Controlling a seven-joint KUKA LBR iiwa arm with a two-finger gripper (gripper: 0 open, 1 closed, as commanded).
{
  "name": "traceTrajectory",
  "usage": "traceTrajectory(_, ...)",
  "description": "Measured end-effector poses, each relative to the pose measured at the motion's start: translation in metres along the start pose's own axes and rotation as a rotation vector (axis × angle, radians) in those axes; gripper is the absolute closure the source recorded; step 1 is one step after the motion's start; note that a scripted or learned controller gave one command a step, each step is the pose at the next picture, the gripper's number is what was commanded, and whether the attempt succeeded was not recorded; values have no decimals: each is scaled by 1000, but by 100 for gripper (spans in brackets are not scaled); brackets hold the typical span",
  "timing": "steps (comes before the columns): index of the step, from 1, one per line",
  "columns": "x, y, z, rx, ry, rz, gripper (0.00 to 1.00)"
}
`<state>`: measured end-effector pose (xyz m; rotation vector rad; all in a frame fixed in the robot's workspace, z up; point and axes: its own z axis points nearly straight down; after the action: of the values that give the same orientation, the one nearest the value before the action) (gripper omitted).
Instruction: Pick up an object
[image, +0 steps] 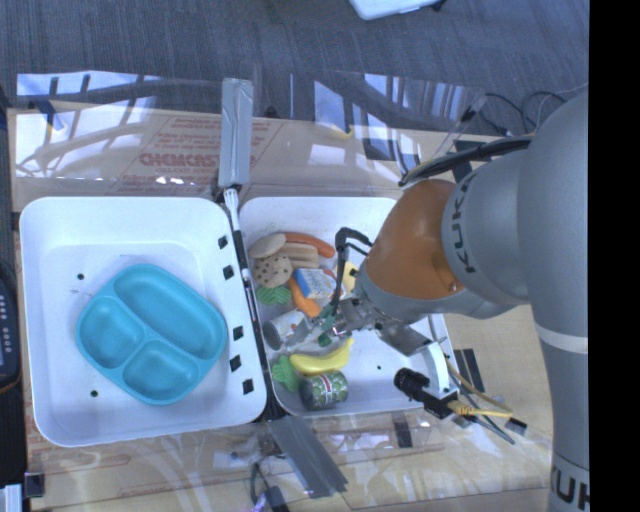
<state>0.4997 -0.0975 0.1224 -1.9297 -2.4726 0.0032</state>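
The right bin (400, 215) holds a heap of toy food along its left side. A cookie (271, 270) and a hot dog (302, 245) lie at the back, with an orange carrot (303, 297) and a blue-and-white packet (316, 282) beside them. Nearer the front are a yellow banana (324, 360), a green can (323, 390) and a green leafy piece (284, 372). My gripper (335, 320) is low in this bin, just above the banana and right of the carrot. The wrist hides what lies under it.
The left bin (60, 240) holds a blue divided plate (150, 332). A divider with black clips (240, 310) separates the bins. The arm's grey and orange body (440, 250) covers the right bin's right half. Cardboard (150, 150) lies behind the bins.
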Motion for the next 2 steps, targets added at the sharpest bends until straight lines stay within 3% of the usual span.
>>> traceTrajectory(1, -34, 41, 32, -1, -2, 152, 0)
traceTrajectory(2, -34, 40, 23, 2, -1, 148, 100)
